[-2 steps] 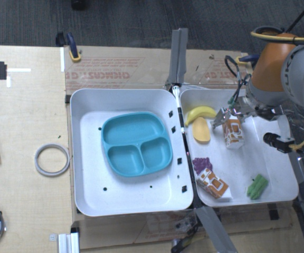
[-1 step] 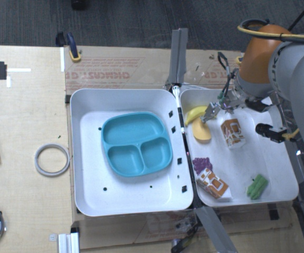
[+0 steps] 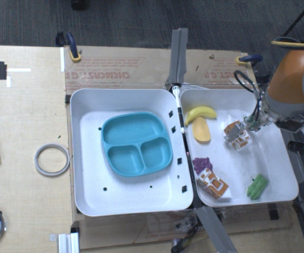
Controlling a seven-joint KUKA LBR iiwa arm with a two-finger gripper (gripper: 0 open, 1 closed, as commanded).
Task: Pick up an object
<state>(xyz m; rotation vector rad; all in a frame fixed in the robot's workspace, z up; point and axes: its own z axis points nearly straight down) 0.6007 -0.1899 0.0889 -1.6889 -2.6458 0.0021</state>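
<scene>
Two bins [image 3: 83, 157], one blue tray [image 3: 136, 144], perhaps six items; tool [image 3: 240, 133] state unclear, near small box [image 3: 237, 136].

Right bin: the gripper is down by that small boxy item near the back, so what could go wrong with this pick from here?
The gripper sits at the edge of the small boxy object, not centred over it, so a close may clip a corner and push it aside.

The object looks tilted, so it could twist out on lifting.

The banana and the yellow-orange piece lie close to its left; a shoved object could knock them.
</scene>
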